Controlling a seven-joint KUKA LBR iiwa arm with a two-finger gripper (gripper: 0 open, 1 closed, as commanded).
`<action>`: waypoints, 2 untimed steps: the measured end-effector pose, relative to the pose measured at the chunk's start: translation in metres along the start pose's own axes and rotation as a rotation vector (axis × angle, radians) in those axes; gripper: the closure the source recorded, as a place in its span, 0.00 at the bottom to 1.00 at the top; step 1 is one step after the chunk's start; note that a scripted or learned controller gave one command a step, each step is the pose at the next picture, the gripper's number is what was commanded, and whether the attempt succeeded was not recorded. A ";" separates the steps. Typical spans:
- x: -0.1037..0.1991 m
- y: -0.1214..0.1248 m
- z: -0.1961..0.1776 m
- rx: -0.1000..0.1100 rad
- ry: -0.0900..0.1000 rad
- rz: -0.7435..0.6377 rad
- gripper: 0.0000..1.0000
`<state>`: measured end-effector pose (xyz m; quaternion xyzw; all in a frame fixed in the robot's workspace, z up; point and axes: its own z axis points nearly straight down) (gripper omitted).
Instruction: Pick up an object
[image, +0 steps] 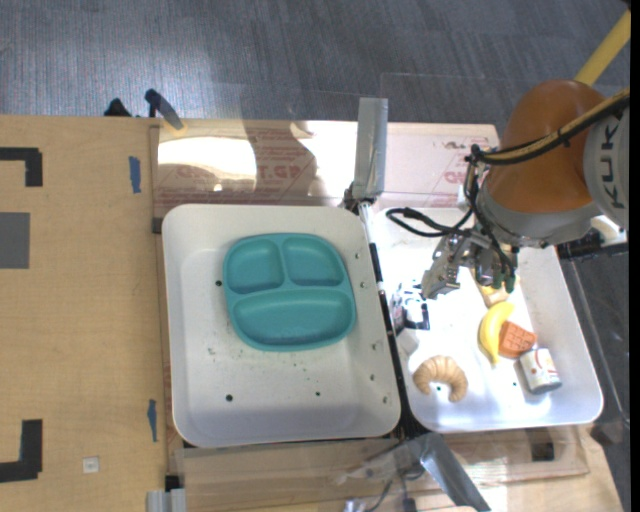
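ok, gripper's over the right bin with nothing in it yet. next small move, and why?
Probably shift toward the banana and descend. The gripper hangs above bare floor of the right bin, nothing between its fingers, and the banana is the nearest item, just below it in the view, touching an orange block.

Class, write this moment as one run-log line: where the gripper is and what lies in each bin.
gripper: above right bin | right bin: banana, croissant | left bin: teal tray
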<state>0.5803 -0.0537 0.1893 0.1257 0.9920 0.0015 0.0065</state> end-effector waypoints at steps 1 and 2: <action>0.068 -0.018 0.003 0.005 0.008 0.263 1.00; 0.083 0.031 -0.075 0.000 0.001 0.314 1.00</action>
